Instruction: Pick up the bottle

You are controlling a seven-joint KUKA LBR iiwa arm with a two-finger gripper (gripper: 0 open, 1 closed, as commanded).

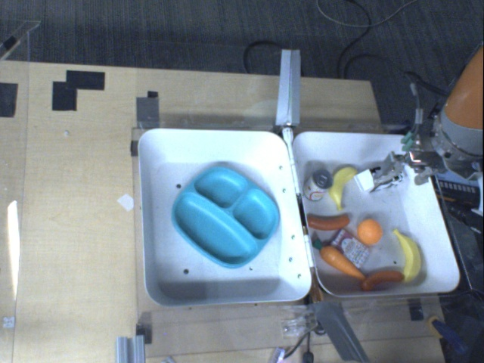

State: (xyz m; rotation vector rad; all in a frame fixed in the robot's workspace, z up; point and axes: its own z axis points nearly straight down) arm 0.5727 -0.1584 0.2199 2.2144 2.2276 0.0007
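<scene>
The bottle (318,185) lies in the right bin (435,210), pressed against its left wall at the far end, its dark cap toward the far side; a banana (342,184) touches its right side, so the only open flank is the far one. The gripper (382,175) hovers over the far middle of that bin, right of the banana and apart from the bottle, with a white bit at its tip; how far the jaws stand open I cannot tell, and nothing shows clearly between them. The arm (463,112) is cut off by the right edge. Nearer lie a sausage (329,221), an orange (369,232), a carrot (342,262), a packet (352,246) half hidden under them, a second sausage (382,280) and a second banana (409,254) by the right wall; bare floor remains at right of centre. The left bin (155,203) holds a blue tray (226,215) with room all round it
</scene>
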